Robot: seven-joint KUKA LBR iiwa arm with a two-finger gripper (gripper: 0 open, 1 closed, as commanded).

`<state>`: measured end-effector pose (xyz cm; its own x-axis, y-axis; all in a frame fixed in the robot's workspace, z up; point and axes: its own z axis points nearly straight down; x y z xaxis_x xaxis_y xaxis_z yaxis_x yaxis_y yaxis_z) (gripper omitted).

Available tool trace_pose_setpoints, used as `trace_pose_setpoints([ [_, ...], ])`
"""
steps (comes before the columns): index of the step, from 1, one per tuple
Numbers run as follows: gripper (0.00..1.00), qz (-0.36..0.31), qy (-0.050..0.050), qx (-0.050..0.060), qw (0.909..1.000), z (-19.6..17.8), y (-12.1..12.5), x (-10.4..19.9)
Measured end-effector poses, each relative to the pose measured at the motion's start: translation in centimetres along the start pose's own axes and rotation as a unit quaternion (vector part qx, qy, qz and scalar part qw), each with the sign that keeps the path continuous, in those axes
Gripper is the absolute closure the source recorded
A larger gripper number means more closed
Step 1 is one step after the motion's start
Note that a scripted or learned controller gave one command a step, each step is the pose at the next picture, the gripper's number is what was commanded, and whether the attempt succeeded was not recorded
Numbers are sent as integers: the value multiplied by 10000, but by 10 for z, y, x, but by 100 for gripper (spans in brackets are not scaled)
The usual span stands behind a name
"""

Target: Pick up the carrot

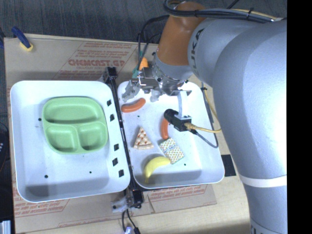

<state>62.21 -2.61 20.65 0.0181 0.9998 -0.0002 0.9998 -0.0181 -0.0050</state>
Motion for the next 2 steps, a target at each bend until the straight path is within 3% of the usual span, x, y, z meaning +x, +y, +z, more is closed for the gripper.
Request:
trace_pose_setpoints([
  [1, 0, -914, -6, -14, 9958, 26, 36, -68],
  [2, 0, 85, -3, -19, 10000, -105, 35, -44],
])
